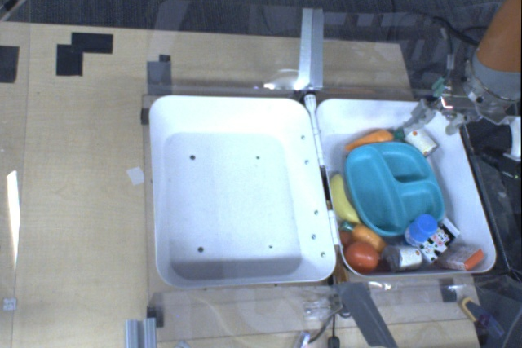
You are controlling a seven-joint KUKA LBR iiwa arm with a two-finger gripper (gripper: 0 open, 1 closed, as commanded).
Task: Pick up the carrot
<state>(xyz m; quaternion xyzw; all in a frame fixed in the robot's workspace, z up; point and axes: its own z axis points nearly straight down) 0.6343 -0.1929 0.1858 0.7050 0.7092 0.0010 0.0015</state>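
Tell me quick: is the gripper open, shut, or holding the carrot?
Gripper: cannot be told from this view; it sits over the back right corner of the right bin. The carrot lies in that bin, not between its fingers.

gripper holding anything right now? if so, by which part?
Nothing held. The two-finger gripper hangs over the right white bin's far corner, nothing between its fingers; the orange carrot lies apart.

Blue divided plate (394,188), banana (343,204) and tomato (363,257) in right bin (481,212).
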